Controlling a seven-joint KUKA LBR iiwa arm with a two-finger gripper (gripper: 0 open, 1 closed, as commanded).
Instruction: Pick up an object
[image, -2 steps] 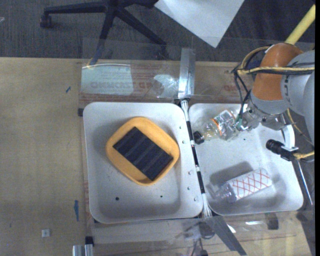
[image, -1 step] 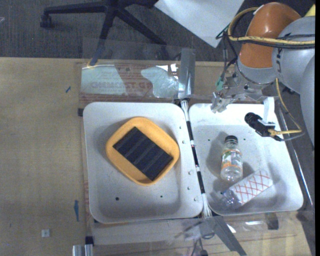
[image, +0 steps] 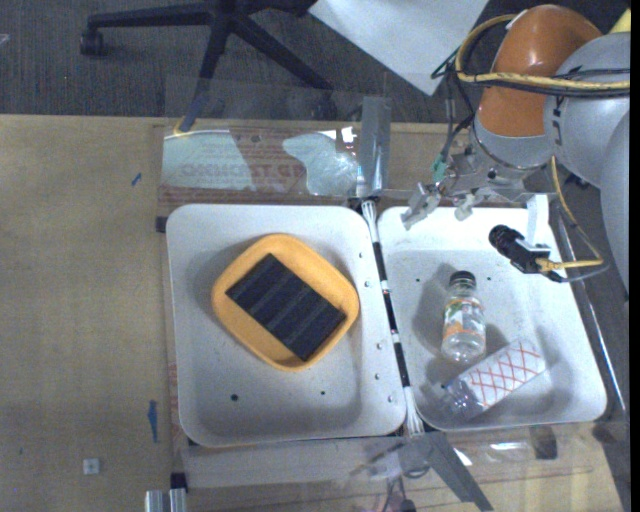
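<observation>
My gripper (image: 440, 205) hangs over the far edge of the right bin (image: 575, 330), below the orange band of the arm. Its two fingers (image: 417, 207) stand apart, open, with nothing between them. In that bin a clear plastic bottle (image: 463, 318) lies near the middle, well in front of the gripper. A white packet with a red lattice print (image: 505, 374) lies at the bin's near side, beside a crumpled clear wrapper (image: 455, 398). The left bin (image: 190, 330) holds a yellow pad with a black ribbed top (image: 285, 301).
A black cylinder on a yellow cable (image: 515, 246) sticks out over the right bin's far right side. A divider rail (image: 388, 310) runs between the bins. Clear plastic sheeting (image: 270, 162) lies behind the left bin. A metal bracket (image: 430, 462) sits at the front.
</observation>
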